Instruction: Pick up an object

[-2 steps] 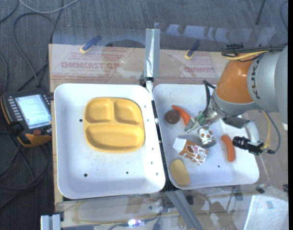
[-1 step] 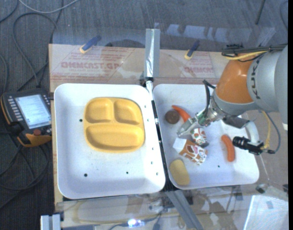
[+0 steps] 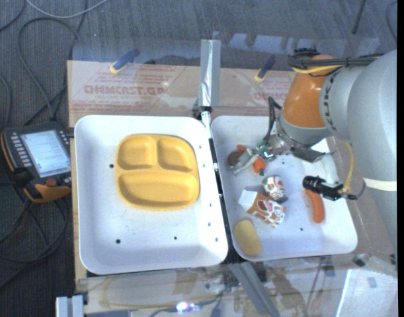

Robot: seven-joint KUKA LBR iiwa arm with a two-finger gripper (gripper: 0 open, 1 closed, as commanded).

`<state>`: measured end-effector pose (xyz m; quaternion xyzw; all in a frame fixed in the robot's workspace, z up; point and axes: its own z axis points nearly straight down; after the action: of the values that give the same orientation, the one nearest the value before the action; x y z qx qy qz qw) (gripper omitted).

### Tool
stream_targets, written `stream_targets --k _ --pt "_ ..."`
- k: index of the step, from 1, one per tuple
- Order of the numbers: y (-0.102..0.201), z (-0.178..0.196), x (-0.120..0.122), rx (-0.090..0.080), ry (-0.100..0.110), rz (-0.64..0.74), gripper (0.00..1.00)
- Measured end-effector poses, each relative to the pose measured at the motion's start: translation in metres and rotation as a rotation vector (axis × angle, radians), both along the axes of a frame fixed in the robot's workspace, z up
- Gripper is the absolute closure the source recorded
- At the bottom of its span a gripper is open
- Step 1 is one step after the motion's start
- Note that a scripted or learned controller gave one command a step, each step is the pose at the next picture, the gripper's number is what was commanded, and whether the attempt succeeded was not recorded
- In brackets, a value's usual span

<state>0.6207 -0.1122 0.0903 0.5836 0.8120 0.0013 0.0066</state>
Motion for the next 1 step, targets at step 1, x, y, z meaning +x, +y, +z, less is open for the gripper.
stream_targets --k 1 --pt "-0.0005 0.0087 0.001 -0.002 -0.003 0.0 1.0"
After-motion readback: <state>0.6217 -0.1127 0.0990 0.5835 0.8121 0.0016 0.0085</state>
